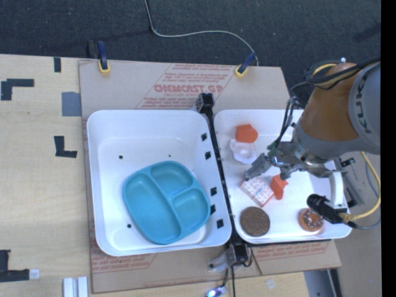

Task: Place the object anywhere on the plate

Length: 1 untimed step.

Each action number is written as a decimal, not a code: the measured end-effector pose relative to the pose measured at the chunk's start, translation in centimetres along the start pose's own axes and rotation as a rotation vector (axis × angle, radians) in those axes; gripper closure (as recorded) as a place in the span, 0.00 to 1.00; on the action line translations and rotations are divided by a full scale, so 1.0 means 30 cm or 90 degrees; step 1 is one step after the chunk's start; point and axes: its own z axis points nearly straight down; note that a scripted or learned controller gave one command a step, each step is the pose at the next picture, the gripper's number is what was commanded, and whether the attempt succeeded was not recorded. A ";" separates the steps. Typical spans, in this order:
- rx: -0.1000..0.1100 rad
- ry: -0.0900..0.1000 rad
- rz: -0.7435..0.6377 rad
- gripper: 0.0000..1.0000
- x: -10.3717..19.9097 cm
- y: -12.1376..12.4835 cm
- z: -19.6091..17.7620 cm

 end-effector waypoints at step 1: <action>0.004 0.000 0.001 0.00 0.000 -0.013 0.146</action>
